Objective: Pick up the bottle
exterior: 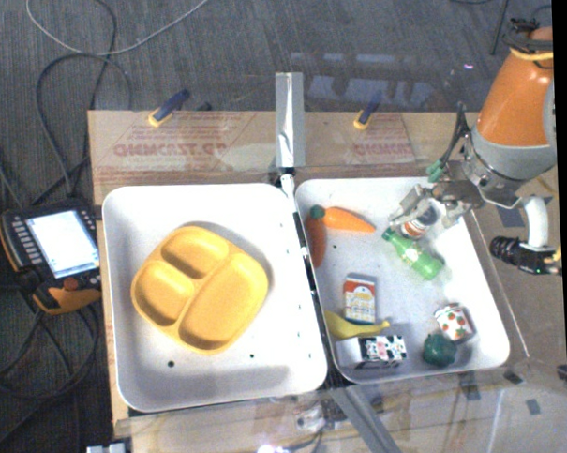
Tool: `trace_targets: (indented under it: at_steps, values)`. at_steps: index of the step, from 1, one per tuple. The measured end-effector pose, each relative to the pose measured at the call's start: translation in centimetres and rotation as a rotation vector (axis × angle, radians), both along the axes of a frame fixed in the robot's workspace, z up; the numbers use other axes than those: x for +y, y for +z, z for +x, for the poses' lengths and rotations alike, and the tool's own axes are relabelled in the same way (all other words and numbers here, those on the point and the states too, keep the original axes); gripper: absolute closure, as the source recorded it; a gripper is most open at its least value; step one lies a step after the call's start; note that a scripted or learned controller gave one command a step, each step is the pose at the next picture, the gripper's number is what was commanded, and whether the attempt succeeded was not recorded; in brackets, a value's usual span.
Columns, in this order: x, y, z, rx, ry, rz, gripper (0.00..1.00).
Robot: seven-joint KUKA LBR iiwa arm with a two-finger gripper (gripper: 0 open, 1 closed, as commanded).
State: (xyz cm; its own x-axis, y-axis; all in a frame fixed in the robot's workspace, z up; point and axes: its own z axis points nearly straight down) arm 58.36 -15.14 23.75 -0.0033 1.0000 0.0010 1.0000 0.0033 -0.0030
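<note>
Where the arm [514, 98] reaches in from the right, its end effector [422, 208] sits low over the upper part of the right bin [488, 287], right at the top end of the green bottle [415, 249]. Can't tell if it's apart or together; metal parts blur w/ the bottle's cap end. Bottle lies on its side on the bin floor, slanting down-right, upper right area of the bin. Carrot [346, 220] lies left of it, near the bin's top-left corner. Small carton [360, 298] sits mid-bin; banana [352, 327] just below it, touching a black-and-white box [383, 350] at the front edge. Dark green round item [439, 351] and a red-white item [454, 322] sit in the front right corner. Left bin [140, 368] holds a yellow divided plate [200, 286], approx. centred. Handheld pendant [50, 245] lies off the bench's left side.
</note>
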Motion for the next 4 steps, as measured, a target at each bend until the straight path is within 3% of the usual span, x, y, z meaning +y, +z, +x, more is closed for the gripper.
trace_targets:
  at_steps: [1,2,3,4]
  values:
    - [-4.3,-7.5,-0.1,-0.001,0.135,-0.002,0.0]
    - [-5.3,-10.6,-5.4,-0.001,0.209,0.0,0.0]
    - [-5.1,-14.8,0.4,-0.012,0.204,-0.005,0.0]
    - [-5.1,-13.8,0.5,-0.016,0.205,-0.006,1.0]
